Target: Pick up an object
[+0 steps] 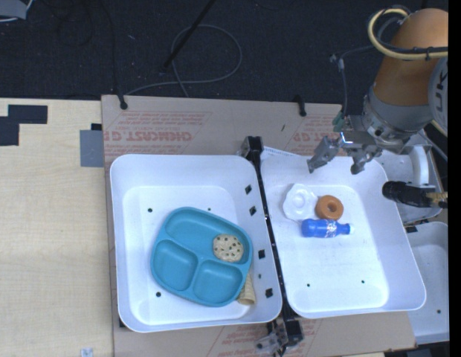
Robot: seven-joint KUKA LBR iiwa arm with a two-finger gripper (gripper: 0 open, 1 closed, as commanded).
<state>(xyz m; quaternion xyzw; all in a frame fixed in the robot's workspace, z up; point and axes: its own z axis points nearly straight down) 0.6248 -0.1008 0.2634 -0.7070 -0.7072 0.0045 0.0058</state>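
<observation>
Two fingers of the claw (pixel 338 160) hang spread wide, grasping nothing, above the right bin (pixel 379 274).

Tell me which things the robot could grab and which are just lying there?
Could grab: donut, blue bottle and white thing, right bin, near the open gripper.

Lying about: blue tray with cookie, left bin; cables behind.
</observation>
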